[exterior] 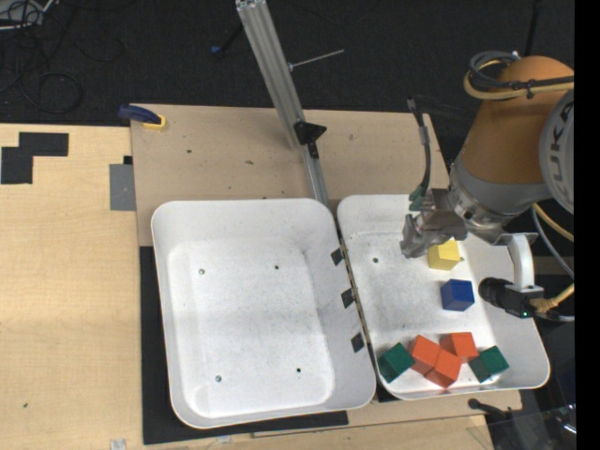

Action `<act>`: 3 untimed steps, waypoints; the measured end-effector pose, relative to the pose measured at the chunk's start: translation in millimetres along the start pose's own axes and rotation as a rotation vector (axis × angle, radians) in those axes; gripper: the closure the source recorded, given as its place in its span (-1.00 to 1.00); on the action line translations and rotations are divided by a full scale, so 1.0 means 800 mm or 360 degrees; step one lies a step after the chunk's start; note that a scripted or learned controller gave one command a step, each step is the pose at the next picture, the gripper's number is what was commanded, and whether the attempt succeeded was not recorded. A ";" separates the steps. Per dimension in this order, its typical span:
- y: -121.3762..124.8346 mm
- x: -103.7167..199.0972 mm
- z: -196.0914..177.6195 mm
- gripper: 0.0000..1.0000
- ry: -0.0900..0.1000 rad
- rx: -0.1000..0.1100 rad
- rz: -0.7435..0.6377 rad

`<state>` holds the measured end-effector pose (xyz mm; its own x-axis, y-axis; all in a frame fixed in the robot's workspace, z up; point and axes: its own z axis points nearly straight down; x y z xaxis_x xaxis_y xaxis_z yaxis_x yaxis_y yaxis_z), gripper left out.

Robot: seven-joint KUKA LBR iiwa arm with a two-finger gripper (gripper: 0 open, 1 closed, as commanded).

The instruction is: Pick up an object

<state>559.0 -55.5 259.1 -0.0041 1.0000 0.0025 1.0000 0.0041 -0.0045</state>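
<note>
Camera view: gripper (419, 240) low in the right bin (375, 216), just beside the yellow block (445, 253); finger state unclear.

two white bins (187, 232), three orange blocks (442, 356), two green blocks (395, 360), one blue block (457, 294), one yellow block (445, 253)

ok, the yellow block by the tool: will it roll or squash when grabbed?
Probably neither. The yellow block looks like a flat-faced cube, so it should slide rather than roll. It appears rigid and small, likely light. With the tool right beside it, a nudge could skid it across the smooth white bin.
</note>
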 end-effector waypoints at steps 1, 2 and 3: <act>-0.034 0.066 0.018 1.00 0.0000 0.0003 -0.0001; -0.065 0.123 0.020 1.00 -0.0001 0.0003 0.0000; -0.072 0.176 0.039 1.00 -0.0002 0.0005 0.0001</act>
